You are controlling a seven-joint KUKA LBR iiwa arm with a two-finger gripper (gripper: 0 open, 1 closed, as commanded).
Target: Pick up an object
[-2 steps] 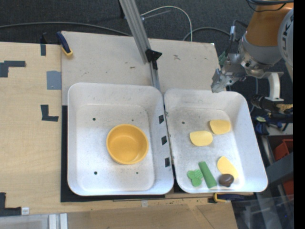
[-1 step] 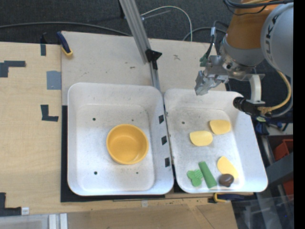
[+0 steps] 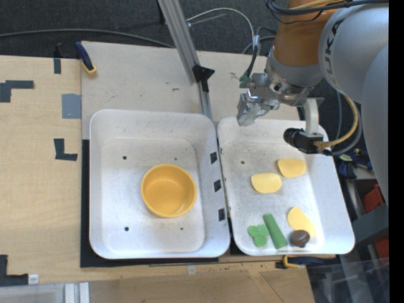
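Observation:
My gripper (image 3: 250,114) hangs above the far left corner of the right bin (image 3: 240,145), with nothing visible between its fingers. Well below it in that bin lie two pale yellow pieces (image 3: 266,182) (image 3: 291,167). Near the front edge are a third yellow piece (image 3: 300,220), a green stick (image 3: 274,230), a small green leafy piece (image 3: 257,234) and a dark brown ball (image 3: 299,237). A yellow bowl (image 3: 168,190) sits upright in the middle of the left bin (image 3: 110,137).
A slanted metal pole (image 3: 183,36) with a black clamp rises behind the bins. Cables (image 3: 334,145) loop by the right bin's far right corner. A black divider (image 3: 217,185) runs between the two bins.

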